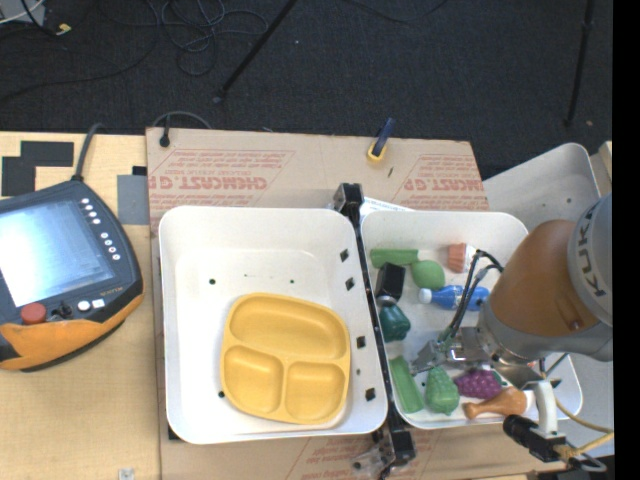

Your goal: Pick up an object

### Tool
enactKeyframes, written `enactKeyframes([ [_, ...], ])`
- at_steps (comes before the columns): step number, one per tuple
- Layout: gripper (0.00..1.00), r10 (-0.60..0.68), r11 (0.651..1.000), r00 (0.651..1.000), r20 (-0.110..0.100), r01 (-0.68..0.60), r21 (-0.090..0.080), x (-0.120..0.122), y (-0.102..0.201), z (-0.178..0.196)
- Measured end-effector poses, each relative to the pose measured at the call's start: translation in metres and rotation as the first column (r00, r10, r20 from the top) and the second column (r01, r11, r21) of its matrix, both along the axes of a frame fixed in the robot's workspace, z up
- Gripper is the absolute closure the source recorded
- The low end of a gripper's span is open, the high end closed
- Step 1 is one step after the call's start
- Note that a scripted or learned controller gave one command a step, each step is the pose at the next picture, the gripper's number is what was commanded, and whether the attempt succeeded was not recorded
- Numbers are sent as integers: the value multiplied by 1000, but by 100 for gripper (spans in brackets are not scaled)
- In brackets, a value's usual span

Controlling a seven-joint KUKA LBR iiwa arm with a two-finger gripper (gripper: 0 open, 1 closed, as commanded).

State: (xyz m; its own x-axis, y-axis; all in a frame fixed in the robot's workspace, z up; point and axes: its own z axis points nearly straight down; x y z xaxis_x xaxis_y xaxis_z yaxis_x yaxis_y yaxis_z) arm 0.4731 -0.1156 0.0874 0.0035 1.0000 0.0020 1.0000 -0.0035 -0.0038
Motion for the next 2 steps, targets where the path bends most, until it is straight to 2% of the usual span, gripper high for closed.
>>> enactKeyframes([
  [1,0,1,1000,1000,6,-1,-7,44,-89,1],
  [2,100,-8,1000,1000,4,8,-2,41,-89,11],
])
